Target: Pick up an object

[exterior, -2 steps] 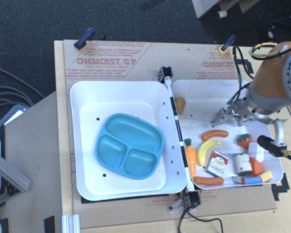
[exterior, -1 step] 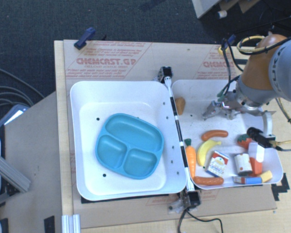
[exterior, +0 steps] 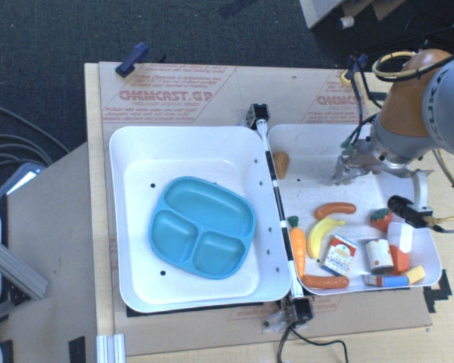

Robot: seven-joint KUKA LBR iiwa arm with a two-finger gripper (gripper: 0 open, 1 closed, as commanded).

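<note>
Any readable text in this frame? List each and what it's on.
"CHEMCAST GP": red print on the board under the bins, upper left, repeated in rows.
Same red print, upper right of the board: partly cut off by the arm, only fragments show.
Small carton in the right bin: printed label, too small to read.

Bright, even overhead light whitens both bins [exterior: 129, 203] with mild glare; shadows are soft, focus slightly blurry.
</note>
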